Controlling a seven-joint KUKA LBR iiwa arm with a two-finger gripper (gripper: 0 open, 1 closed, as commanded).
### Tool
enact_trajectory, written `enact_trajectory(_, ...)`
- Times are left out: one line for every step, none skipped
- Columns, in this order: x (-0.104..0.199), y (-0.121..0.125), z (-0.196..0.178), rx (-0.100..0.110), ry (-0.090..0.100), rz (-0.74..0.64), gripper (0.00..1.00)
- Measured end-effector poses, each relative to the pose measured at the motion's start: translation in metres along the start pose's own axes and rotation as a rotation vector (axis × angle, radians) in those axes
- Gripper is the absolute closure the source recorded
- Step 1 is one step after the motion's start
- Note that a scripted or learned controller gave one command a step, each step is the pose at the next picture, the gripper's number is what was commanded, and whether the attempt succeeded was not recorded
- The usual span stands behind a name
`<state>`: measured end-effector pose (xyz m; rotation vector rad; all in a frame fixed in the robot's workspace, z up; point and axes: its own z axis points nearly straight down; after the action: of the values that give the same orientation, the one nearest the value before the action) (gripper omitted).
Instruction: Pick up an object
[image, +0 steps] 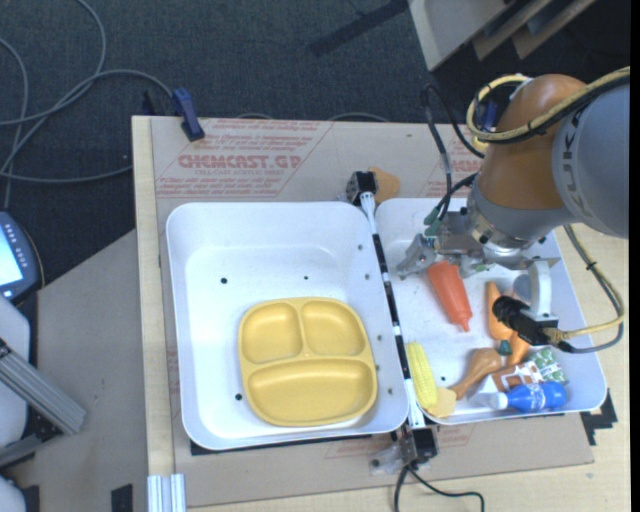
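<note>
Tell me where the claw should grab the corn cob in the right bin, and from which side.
Grip the corn cob across its middle, coming straight down from above. It lies flat and lengthwise along the left wall of the right bin, so the fingers would likely do best closing across its narrow width. The wall sits tight against one side, leaving little room there, and a tan piece touches its lower end, so avoid that end.

I see two shallow white plastic bins (200, 300), smooth with a faint sheen. The yellow three-compartment plastic plate (305, 360) looks satiny. The long orange plastic carrot (451, 293) looks glossy. Underneath, the brown printed cardboard sheet (240, 160) is matt.
</note>
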<state>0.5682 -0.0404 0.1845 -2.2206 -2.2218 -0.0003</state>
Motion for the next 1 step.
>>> enact_trajectory(-0.0583,0.0163,0.0671,0.005,-0.001,0.005,0.0)
